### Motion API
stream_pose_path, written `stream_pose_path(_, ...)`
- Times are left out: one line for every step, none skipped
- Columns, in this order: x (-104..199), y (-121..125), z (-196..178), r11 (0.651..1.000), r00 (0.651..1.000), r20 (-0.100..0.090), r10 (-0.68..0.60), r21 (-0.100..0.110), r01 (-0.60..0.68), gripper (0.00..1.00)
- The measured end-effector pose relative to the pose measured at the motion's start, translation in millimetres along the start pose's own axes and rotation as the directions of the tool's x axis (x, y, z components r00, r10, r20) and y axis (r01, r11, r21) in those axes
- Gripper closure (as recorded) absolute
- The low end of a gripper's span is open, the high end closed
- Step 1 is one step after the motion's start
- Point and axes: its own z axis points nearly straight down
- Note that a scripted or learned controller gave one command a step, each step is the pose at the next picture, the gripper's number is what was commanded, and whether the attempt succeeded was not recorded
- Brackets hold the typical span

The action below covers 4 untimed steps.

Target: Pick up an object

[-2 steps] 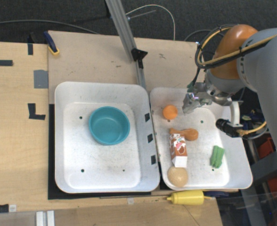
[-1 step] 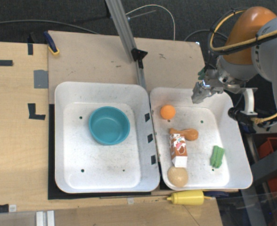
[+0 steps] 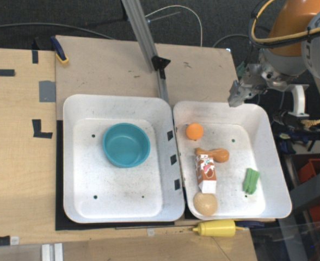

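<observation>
Camera view: gripper (image 3: 239, 95) poised at upper right, above the far rim of the right bin (image 3: 274, 145); nothing held.

Whether the tool is apart or together cannot be told. Candidates lie in the right bin: orange ball (image 3: 194, 131) at centre frame, carton (image 3: 206, 173) below it, green piece (image 3: 250, 180) toward lower right. The carton appears light and stiff; grasp across its narrow sides. The ball is likely smooth and prone to roll; centre the grasp. The left bin (image 3: 78, 162) holds a teal bowl (image 3: 127, 144).

Grey arm (image 3: 290, 58), orange band, yellow-black cable loop, grey tool (image 3: 237, 98).
</observation>
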Motion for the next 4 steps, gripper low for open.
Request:
stream_pose_path(47,-15,6,1.000,1.000,-0.002,-0.003,0.007,0.003,1.00)
stream_pose_path(109,-21,7,1.000,1.000,-0.003,-0.005,0.007,0.005,1.00)
stream_pose_path(164,-24,8,1.000,1.000,-0.003,-0.005,0.007,0.005,1.00)
stream_pose_path(225,-30,30,1.000,1.000,-0.002,-0.005,0.010,0.005,1.00)
